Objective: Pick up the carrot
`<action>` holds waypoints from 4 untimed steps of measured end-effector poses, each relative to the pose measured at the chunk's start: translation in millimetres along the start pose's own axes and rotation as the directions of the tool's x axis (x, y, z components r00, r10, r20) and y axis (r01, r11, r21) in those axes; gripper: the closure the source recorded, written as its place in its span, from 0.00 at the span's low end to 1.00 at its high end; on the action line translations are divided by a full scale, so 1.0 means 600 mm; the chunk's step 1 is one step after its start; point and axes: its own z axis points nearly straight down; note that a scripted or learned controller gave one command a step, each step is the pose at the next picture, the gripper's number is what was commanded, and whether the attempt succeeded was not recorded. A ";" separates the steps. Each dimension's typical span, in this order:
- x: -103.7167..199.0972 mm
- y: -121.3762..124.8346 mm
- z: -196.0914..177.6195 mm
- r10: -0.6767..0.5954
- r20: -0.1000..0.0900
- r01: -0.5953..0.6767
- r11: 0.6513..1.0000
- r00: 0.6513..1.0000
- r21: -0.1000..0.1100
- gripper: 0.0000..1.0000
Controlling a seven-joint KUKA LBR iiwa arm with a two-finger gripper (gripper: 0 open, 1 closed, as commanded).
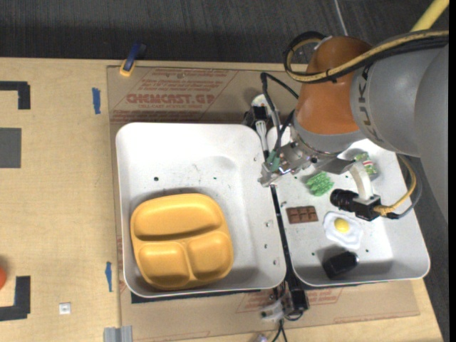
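Gripper (274, 164) low over right bin (410, 258), at its top-left corner by the divider; can't tell its state. Carrot not identifiable, maybe under arm. Green item (320, 184), chocolate bar (302, 214), fried egg (343, 228) lie apart, presumably for single picks.

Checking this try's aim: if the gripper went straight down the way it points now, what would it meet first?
Probably the bare white floor of the right bin near its left wall; the gripper hangs there, apart from the green toy. Depth is unclear.
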 end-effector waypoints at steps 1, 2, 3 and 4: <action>0.112 0.007 0.162 -0.132 0.006 0.132 0.991 0.991 -0.008 1.00; 0.156 0.000 0.161 -0.171 0.004 0.171 0.985 0.985 -0.008 1.00; 0.078 -0.050 0.000 -0.097 0.001 0.097 0.995 0.995 -0.002 1.00; 0.177 -0.086 0.162 -0.207 0.003 0.207 0.978 0.978 -0.008 1.00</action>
